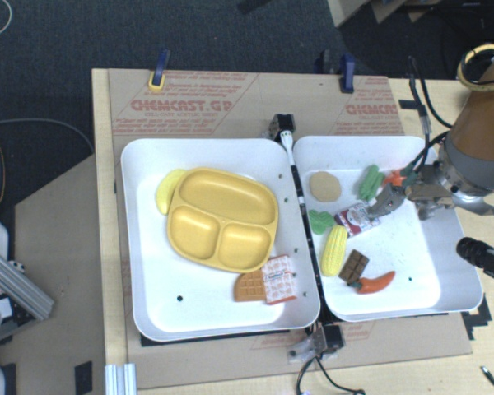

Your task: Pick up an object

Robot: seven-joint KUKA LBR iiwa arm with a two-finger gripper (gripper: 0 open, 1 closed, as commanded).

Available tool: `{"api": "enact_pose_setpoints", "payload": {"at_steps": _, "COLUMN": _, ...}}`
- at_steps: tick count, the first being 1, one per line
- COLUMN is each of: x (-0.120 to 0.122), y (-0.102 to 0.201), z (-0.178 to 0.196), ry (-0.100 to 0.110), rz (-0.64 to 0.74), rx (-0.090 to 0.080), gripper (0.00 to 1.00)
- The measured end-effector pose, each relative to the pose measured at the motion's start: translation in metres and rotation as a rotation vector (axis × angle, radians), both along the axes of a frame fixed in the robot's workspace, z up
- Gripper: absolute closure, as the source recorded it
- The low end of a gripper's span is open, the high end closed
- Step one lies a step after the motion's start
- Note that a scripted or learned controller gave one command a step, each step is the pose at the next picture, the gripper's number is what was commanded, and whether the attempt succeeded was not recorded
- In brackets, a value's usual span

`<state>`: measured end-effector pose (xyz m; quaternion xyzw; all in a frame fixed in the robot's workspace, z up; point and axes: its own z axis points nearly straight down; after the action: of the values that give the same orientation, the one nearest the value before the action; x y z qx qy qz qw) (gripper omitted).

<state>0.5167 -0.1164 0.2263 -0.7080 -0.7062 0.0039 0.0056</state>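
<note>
The gripper [364, 217] hangs over the right bin [445, 290], just above the corn [334, 249]; its grip state, I cannot tell.

The gripper [364, 217] hangs over the right bin [445, 295]. Left of it lie a cookie [324, 187] and corn [334, 249]; a chocolate [352, 266] lies in front. The tray [221, 218] sits in the left bin [148, 245], far left.

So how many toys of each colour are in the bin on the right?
Green plastic vegetables: 2
Yellow plastic corn cob: 1
Tan round cookie: 1
Brown chocolate bar: 1
Red-orange chilli pepper: 1
Total: 6
</note>
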Motion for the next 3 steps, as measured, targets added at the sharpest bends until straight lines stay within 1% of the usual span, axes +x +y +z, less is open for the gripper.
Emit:
{"api": "enact_pose_setpoints", "payload": {"at_steps": 1, "x": 0.003, "y": 0.0, "z": 0.006, "ry": -0.013, "rz": 0.003, "rx": -0.002, "gripper": 0.0}}
{"api": "enact_pose_setpoints", "payload": {"at_steps": 2, "x": 0.007, "y": 0.003, "z": -0.038, "ry": -0.008, "rz": 0.002, "rx": 0.0, "gripper": 0.0}}
{"api": "enact_pose_setpoints", "payload": {"at_steps": 3, "x": 0.015, "y": 0.008, "z": -0.093, "ry": -0.008, "rz": 0.003, "rx": 0.0, "gripper": 0.0}}
